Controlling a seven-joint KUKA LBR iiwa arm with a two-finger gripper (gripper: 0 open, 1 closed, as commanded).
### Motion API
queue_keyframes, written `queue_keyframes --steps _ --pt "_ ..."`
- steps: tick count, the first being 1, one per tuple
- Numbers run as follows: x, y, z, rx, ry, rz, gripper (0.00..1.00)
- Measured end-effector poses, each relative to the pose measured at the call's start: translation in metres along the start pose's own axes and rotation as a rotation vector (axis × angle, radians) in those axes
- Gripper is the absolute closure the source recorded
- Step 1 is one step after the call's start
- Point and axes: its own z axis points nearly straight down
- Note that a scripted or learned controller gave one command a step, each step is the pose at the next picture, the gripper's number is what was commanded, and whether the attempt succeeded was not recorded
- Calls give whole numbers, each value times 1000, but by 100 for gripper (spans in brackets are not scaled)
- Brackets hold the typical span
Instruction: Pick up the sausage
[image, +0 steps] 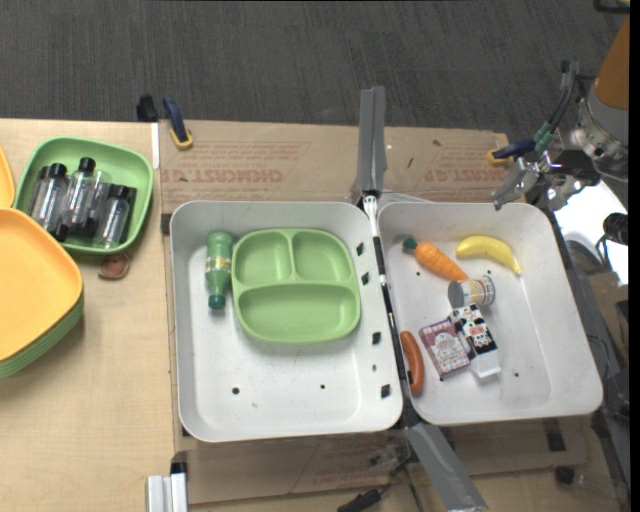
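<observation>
The sausage (412, 362), a short reddish-brown link, lies lengthwise against the left wall of the right bin (560, 400), near its front. My gripper (531, 187) hangs above that bin's far right corner, well away from the sausage. Its fingers are spread apart, with nothing between them.
The right bin also holds a carrot (438, 260), a banana (488, 250), a small can (470, 292) and some small packets (458, 345). In the left bin (290, 400) are a green divided plate (295, 283) and a green bottle (217, 268). A green tray of bottles (85, 195) and orange plates (30, 290) sit far left.
</observation>
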Motion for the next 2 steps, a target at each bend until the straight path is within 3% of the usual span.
queue_keyframes --steps 1,2 --pt "-1 0 -8 2 -1 -2 100" --pt "-42 -28 111 1 1 235 100"
